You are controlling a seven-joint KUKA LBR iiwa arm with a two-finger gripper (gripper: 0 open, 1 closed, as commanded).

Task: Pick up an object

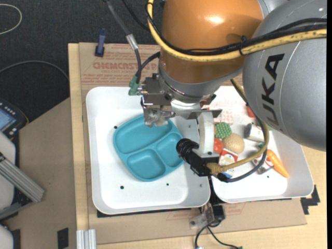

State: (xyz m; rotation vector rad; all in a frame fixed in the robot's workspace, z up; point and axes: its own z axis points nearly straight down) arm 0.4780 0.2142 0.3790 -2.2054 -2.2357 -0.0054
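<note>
A teal divided plate [146, 148] lies in the left white bin [106, 154], tilted toward the front. My gripper [155, 119] hangs over the plate's far rim, close to it or touching it. The arm's orange band and grey wrist cover the middle of the view. In the right bin [259, 188] lie several small things: a tan rounded piece [234, 142], a green dotted piece [223, 129], a red piece [218, 146] and an orange carrot-like piece [278, 163].
A black cable fitting [194, 160] and yellow cable hang from the arm over the divide between the bins. A blue clip [100, 43] lies on the cardboard behind the left bin. Bare bin floor lies left and in front of the plate.
</note>
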